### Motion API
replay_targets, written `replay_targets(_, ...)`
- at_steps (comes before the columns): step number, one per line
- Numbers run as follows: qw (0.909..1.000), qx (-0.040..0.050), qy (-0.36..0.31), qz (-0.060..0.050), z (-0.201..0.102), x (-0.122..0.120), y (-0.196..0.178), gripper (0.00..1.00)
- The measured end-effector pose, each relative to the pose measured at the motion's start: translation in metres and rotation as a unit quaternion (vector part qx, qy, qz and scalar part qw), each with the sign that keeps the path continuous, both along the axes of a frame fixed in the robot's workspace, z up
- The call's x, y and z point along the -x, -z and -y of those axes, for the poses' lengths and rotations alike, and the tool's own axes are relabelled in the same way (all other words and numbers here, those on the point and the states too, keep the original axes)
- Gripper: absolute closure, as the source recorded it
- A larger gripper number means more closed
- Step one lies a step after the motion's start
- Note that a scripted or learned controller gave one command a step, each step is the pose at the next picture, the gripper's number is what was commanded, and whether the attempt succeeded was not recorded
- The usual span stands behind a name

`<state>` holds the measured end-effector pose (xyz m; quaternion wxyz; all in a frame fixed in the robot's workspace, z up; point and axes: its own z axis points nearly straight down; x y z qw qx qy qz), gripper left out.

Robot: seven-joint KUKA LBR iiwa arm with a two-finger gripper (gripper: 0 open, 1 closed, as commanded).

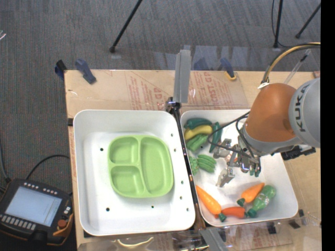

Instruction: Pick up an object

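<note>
In right bin (287, 178), fingers (226, 178) spread, holding nothing; orange carrot (209, 201) lies just below-left, apart.

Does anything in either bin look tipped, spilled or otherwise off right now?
Nothing stands out. The green divided plate lies flat in the left bin. The toy vegetables, including the orange carrot, all lie inside the right bin, none over the rim. The gripper hangs above bare floor there.
</note>
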<state>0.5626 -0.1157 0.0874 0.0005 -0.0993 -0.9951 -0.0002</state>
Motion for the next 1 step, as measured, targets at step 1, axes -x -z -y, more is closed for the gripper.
replay_targets(1, 1.0, 0.0004, -0.001, 0.002, -0.0349, -0.0458, -0.0006, 0.0)
